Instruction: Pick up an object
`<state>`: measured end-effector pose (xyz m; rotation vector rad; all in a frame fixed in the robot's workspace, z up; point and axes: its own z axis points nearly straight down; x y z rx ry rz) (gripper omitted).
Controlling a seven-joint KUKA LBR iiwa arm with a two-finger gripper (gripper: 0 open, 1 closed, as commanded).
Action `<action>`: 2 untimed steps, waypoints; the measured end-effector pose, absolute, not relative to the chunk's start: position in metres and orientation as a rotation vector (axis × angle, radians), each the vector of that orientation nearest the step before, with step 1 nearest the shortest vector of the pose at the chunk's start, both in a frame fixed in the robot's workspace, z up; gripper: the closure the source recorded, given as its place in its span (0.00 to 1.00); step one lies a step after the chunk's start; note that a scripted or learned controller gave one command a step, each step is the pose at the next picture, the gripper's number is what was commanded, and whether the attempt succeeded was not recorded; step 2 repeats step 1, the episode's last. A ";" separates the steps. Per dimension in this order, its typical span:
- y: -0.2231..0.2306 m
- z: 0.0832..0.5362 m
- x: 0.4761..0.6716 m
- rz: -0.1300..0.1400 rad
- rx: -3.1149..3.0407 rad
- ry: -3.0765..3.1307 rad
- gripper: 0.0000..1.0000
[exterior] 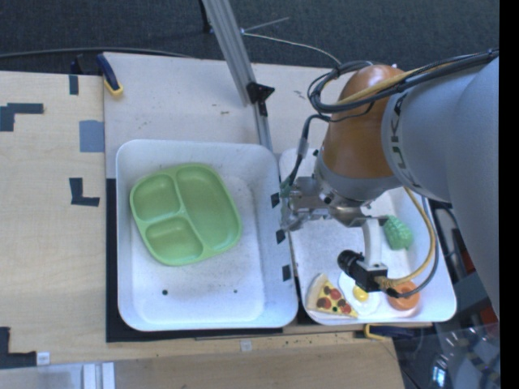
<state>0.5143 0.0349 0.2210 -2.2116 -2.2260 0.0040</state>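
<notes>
My gripper (298,209) hangs low over the left side of the right bin (444,300), close to the wall it shares with the left bin (195,318). The arm's orange band and grey body hide much of the right bin's floor. At that bin's front lies a toy pizza slice (328,296), with a white and yellow fried-egg piece (359,293) and an orange object (404,298) to its right. A knobbly green object (398,232) lies right of the wrist. I see nothing held at the gripper. A green divided plate (185,213) rests in the left bin.
A slanted aluminium rail (231,43) crosses the bench behind the bins and ends at a black bracket (259,92). A blue and yellow clamp (110,75) sits at the back left. Grey tape marks (91,134) dot the wooden table on the left.
</notes>
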 end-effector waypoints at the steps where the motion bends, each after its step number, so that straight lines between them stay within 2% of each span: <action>1: 0.086 0.232 0.517 0.000 -2.212 -2.227 1.00; 2: 0.086 0.232 0.517 0.000 -2.212 -2.227 1.00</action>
